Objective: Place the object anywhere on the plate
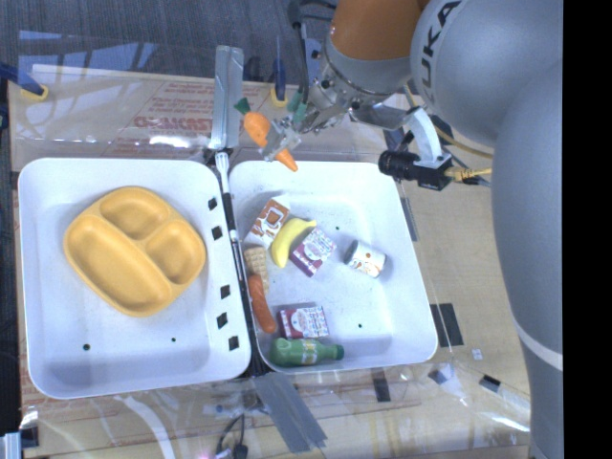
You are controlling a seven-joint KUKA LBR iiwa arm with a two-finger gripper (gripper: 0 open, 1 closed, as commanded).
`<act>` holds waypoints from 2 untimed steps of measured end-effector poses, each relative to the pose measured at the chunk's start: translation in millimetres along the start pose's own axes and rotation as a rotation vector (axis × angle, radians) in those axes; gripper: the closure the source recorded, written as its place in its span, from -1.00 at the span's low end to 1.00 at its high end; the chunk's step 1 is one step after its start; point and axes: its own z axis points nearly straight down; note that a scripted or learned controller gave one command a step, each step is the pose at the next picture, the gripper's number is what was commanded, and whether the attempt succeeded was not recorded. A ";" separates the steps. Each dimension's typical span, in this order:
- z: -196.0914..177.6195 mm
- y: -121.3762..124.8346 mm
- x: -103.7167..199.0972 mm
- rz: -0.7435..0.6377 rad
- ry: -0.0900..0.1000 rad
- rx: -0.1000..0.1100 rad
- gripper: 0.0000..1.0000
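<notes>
A yellow plate (134, 249) with three compartments lies in the left bin (48, 352). My gripper (284, 142) hangs over the far rim of the right bin (402, 295), close to the divider between the bins. It is shut on an orange toy carrot (256, 128). The carrot's thick end with its green top sticks out to the upper left of the fingers, and its orange tip shows at their lower right. The carrot is in the air, to the right of and beyond the plate.
In the right bin lie a banana (288, 240), a brown carton (269, 220), a purple carton (314, 251), a white can (365, 260), an orange sausage-shaped toy (261, 301), a red box (303, 320) and a green bottle (306, 352). A metal bracket (227, 94) stands behind the divider.
</notes>
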 end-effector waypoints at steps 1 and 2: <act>59.7 -43.5 83.7 -0.103 0.000 0.002 1.00; 59.5 -43.5 83.4 -0.103 0.000 0.001 -1.00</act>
